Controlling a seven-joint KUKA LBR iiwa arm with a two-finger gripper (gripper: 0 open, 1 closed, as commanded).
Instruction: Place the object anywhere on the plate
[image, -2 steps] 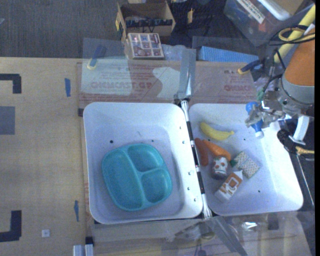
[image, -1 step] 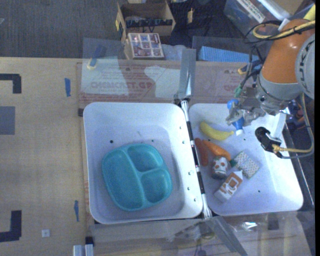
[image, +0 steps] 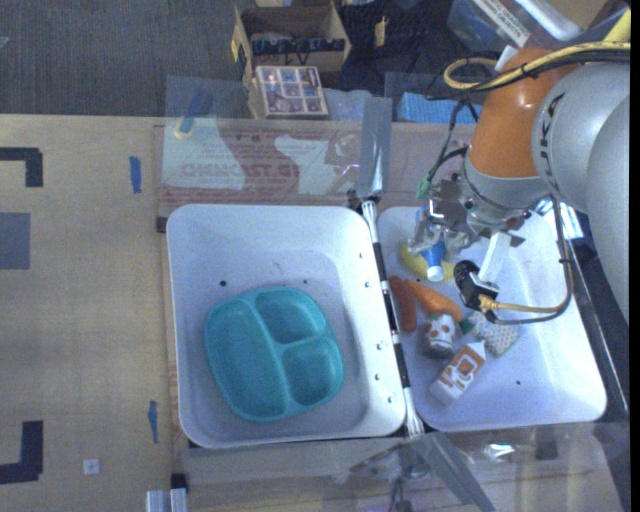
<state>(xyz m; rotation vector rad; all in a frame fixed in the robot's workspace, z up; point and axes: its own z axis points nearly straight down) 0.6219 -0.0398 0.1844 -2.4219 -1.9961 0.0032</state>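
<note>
Teal plate (image: 274, 352): flat in left bin (image: 200, 235), three compartments.
Carrot (image: 428, 298): right bin (image: 570, 395), near its left wall.
Carton (image: 458, 373): just below carrot.
Gripper (image: 440, 238): low over right bin's upper left; state cannot be told.

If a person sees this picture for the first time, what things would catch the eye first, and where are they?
Probably the teal plate, with its three compartments, lying alone in the left bin. Next, the large grey arm with its orange band, reaching in from the right over the far end of the right bin. Below it, a cluster of small things lies in that bin, among them a carrot and a small carton.
</note>
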